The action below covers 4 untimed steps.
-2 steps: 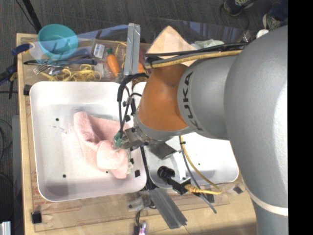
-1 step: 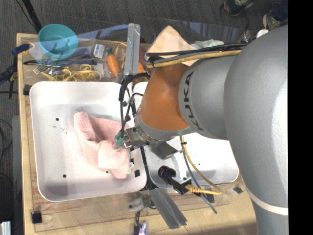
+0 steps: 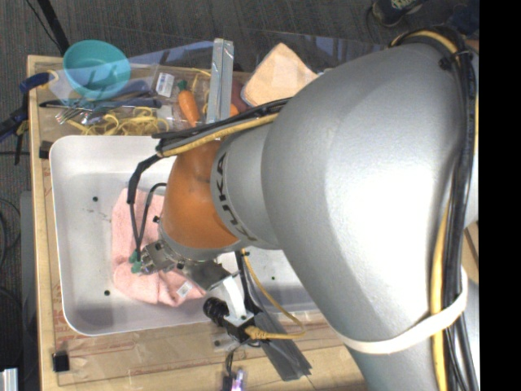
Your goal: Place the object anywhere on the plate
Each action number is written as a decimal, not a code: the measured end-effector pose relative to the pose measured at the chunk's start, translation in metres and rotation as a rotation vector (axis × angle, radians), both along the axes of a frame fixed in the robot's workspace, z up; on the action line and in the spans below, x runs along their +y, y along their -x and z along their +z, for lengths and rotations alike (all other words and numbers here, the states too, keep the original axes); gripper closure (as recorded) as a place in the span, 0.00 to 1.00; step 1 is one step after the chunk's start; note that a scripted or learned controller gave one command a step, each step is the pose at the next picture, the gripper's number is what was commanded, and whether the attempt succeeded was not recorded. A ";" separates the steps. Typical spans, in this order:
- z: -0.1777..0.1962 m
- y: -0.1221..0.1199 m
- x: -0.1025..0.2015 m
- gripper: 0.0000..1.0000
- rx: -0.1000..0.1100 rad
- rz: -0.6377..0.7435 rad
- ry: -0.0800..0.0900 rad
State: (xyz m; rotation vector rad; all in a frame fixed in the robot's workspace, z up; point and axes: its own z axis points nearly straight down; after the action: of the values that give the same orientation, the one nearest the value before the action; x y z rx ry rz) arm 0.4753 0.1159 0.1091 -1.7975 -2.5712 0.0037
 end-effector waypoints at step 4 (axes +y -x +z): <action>0.030 -0.074 0.079 1.00 -0.001 0.215 0.000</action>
State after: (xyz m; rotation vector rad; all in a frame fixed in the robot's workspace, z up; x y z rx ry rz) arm 0.5489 0.1948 0.1396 -1.5119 -2.7499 0.0045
